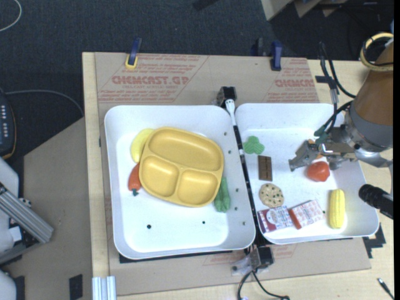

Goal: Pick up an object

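Observation:
My gripper [314, 157] hangs over the right side of the right bin [284, 119], at the end of the grey arm with its orange band [378, 95]. A red tomato [319, 172] lies directly under it, partly covered by the gripper's metal parts. I cannot tell whether the gripper touches the tomato. Other loose objects lie in the same bin. A yellow corn cob [337, 208] is at the front right, a red and white packet [291, 217] at the front, and a cookie [271, 195] to the left.
A brown chocolate bar [265, 167] and a green leafy piece [253, 145] lie near the right bin's left wall. The left bin [169, 239] holds a yellow divided tray [180, 166], a red-orange vegetable [134, 180], a yellow item [140, 144] and a green piece [222, 197].

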Robot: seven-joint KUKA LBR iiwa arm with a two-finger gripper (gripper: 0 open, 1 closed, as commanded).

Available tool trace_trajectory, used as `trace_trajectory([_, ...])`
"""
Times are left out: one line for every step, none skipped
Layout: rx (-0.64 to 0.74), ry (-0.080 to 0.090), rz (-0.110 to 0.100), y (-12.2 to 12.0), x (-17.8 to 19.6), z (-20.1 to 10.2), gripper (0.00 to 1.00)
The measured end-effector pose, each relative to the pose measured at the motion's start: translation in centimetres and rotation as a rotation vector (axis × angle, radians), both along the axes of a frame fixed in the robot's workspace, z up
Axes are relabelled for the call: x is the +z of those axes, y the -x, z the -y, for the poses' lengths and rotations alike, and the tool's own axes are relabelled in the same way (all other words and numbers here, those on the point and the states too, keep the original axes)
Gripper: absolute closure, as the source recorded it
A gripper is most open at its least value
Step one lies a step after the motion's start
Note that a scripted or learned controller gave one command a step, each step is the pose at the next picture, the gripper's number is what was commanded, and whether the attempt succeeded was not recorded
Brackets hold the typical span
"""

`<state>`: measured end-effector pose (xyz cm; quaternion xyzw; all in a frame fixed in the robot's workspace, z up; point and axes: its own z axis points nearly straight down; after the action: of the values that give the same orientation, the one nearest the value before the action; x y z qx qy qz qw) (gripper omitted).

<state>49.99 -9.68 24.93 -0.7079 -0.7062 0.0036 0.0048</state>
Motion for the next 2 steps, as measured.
trace_trajectory([0.003,0.002,0.013,-0.2,0.6,0.0,0.00])
trace_trajectory([0.002,0.000,0.004,0.5,-5.4,-0.6,0.00])
